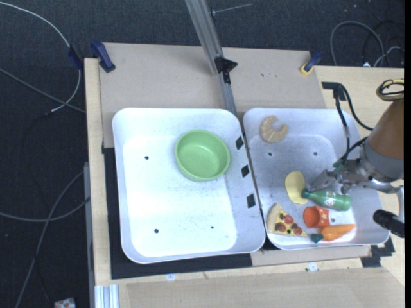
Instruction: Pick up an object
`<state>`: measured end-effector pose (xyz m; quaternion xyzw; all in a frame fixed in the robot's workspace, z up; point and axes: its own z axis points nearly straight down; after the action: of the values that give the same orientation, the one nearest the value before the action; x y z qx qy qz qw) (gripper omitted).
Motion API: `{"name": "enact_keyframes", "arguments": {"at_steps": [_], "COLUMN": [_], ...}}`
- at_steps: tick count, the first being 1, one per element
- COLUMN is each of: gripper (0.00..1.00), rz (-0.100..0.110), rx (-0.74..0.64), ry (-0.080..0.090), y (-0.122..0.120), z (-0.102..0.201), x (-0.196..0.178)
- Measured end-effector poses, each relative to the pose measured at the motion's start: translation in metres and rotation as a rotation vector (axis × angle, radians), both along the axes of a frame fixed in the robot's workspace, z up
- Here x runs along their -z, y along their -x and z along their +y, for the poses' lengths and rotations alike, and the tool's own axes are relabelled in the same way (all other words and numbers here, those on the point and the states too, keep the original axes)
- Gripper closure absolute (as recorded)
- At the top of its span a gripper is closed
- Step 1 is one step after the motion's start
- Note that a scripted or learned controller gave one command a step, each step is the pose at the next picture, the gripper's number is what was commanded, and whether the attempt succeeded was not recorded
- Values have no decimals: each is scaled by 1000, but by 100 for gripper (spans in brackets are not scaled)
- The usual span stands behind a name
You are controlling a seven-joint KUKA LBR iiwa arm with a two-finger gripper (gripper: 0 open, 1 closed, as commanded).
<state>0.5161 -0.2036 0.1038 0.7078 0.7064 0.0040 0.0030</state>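
At the near edge of the right bin [359, 239] a cluster of toy food is seen: a pizza slice [282, 221], a carrot [336, 232] and a red-orange piece [313, 217], lying close together. Just beyond them a green bottle [329, 200] is laid flat, its long axis running roughly across the bin, with the white capped end pointing toward the view's left and slightly away, touching or overlapping a yellow piece [295, 186].

The gripper [338, 179] is lowered just above and beside the bottle's body; how far its fingers stand apart cannot be told, and nothing is seen held between them. The approach step is judged to be in hand. For the next move the fingers would have to be set across the bottle's short width, then closed and lifted.

Farther back a tan curved piece [274, 128] rests alone, and a green bowl [203, 154] sits in the left bin [135, 191] on the counter [167, 76].
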Motion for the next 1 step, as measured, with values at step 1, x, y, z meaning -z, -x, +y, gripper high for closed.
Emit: {"name": "enact_keyframes", "arguments": {"at_steps": [1], "gripper": [100], "rz": [-4], "rx": [-1], "ry": [1], "y": [-1], "z": [0], "x": [-11]}}
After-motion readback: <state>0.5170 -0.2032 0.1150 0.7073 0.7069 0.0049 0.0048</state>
